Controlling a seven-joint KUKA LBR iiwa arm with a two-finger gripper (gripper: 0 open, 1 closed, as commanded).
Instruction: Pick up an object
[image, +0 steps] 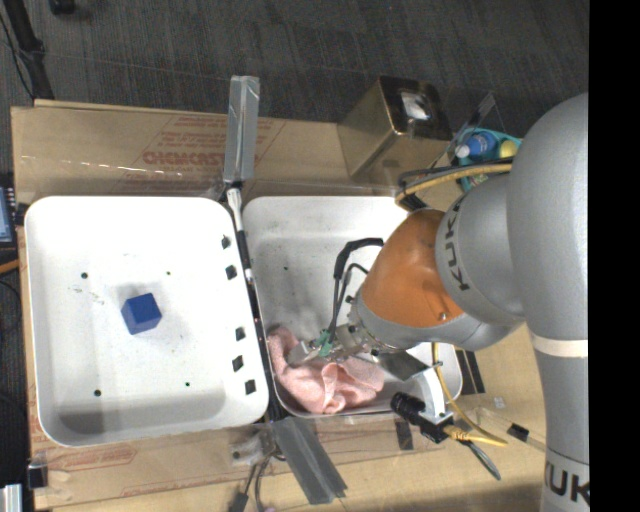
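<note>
Arm (470, 260) is reaching in from the right, hanging low over the right bin (300, 225). Tool (328, 346) is sitting right at the pink cloth (325, 378), which is lying crumpled at the bin's near edge; can't tell its state, wrist is blocking the view. Blue cube (141, 312) is resting alone in the left bin (60, 230), well apart from the tool. Cardboard (130, 150) is lying on the worktop beyond both bins.

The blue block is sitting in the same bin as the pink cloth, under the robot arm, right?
Not quite. The camera view shows the blue block alone in the left bin. The pink cloth lies in the right bin, where the arm reaches.
</note>
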